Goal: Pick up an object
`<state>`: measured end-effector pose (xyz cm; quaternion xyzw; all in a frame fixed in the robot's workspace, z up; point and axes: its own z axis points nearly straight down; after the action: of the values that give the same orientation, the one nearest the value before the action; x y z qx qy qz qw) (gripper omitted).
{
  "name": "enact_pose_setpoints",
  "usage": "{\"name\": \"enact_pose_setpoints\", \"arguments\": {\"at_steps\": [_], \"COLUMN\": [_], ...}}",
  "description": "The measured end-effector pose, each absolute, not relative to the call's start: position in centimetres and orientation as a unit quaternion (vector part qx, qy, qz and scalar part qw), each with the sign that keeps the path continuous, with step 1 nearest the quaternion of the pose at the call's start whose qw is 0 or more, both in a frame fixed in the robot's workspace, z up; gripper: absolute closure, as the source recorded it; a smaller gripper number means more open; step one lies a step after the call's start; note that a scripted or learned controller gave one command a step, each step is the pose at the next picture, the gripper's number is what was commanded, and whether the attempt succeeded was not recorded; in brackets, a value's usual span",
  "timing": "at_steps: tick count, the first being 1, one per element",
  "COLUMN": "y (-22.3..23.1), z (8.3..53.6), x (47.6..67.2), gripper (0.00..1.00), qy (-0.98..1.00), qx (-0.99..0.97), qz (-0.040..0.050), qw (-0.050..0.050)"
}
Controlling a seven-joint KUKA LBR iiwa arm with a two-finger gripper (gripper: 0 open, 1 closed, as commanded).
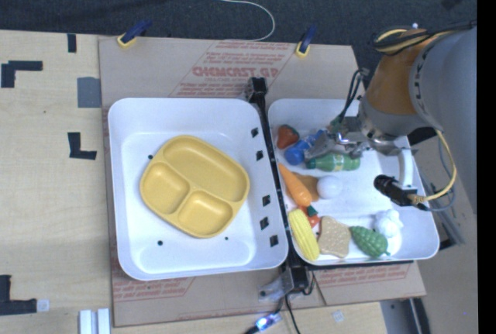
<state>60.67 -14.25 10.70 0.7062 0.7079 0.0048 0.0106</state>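
Observation:
The right bin [422,243] holds several toy foods. My gripper [341,140] hangs low over the bin's far part, right above a green bottle-shaped toy [335,163] and next to a blue item [308,149]. A red piece [287,136] lies to the left of them. An orange carrot [295,184] and a white egg [330,187] sit in the middle. A yellow corn cob [304,234], a tan cracker [335,237], a green leafy toy [369,241] and a white item [388,223] line the near edge.
The left bin [128,123] holds a yellow divided plate [194,185]. The arm's grey body with its orange band [391,84] covers the right bin's far right corner. A black cable fitting [389,186] hangs over the bin's right side.

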Motion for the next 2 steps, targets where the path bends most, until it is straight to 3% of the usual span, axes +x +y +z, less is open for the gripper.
{"name": "enact_pose_setpoints", "arguments": {"at_steps": [1, 2], "y": [-14.1, -14.1], "z": [11.9, 16.2], "x": [60.9, 60.6], "gripper": [1.0, 1.0], "qy": [0.708, 0.708], "qx": [0.706, 0.707], "qz": [0.0077, 0.0007], "qw": [0.013, 0.001]}}
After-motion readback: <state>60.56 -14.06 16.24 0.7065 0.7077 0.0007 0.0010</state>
